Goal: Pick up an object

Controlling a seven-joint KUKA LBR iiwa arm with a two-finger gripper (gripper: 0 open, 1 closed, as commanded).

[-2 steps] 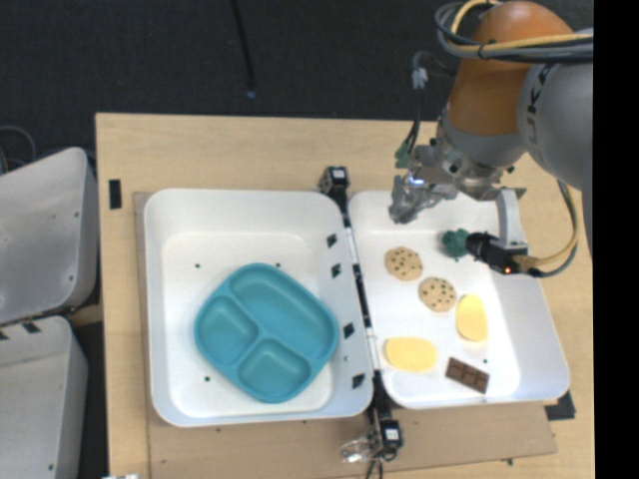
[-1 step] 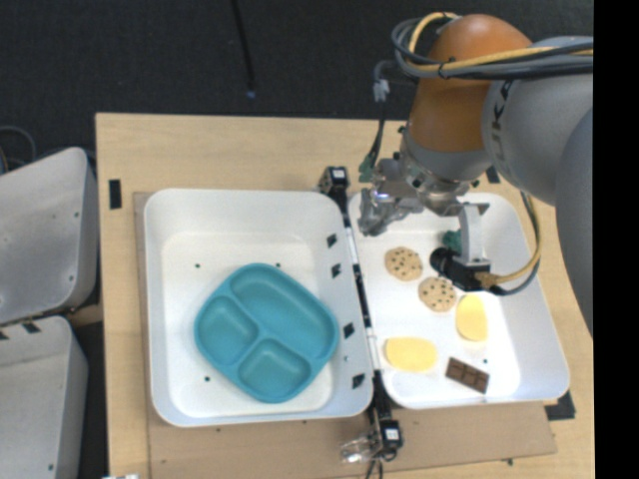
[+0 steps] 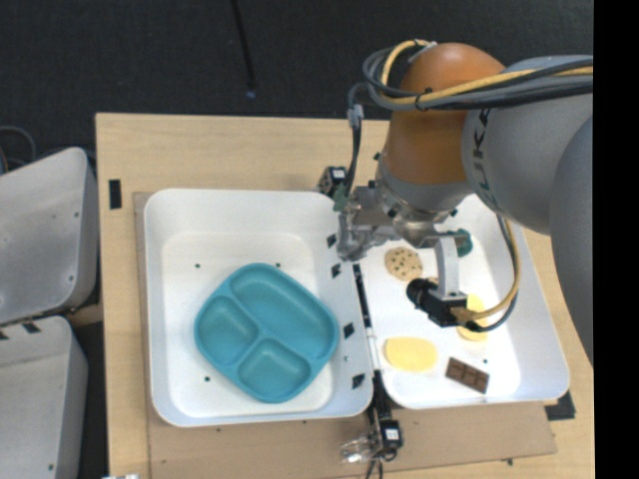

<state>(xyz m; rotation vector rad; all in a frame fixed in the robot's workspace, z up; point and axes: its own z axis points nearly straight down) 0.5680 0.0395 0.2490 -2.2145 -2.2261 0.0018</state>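
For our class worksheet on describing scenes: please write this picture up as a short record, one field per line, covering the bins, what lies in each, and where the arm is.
left bin: holds a blue divided tray
right bin: holds a round speckled cookie, a pale yellow oval piece, a brown chocolate-like bar
arm: reaches in from the right, orange band above the wrist
gripper: over the divider between the bins, near the cookie
gripper fingers: cannot tell
object held: none seen
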